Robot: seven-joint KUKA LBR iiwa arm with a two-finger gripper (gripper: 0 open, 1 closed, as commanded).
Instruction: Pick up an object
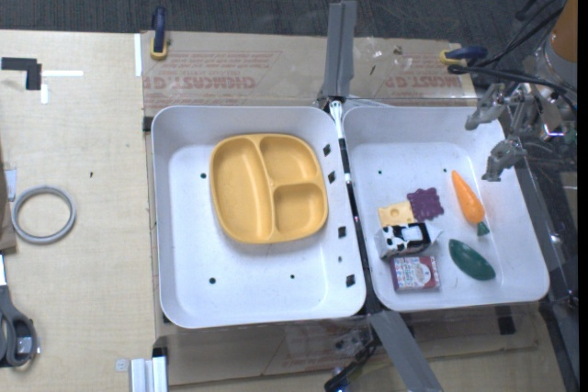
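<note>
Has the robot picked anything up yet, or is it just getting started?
It looks like it is just getting started. Nothing looks done: the carrot, the purple piece and the green piece lie in the right bin. In hand: the gripper sits above that bin's far right corner, with nothing seen between its fingers. Left: going down, closing on one object and lifting it.

The arm (562, 32) is cut off by the right edge, so just a part of it shows. On the tool (501, 138) the fingers are too small and blurred to read. The scissors (14, 335) are cut by the left edge of the surface (83, 289). The print on the small card (415, 273) is too small to read. The black and white object (404, 239) partly hides under the yellow piece (397, 215).
</note>
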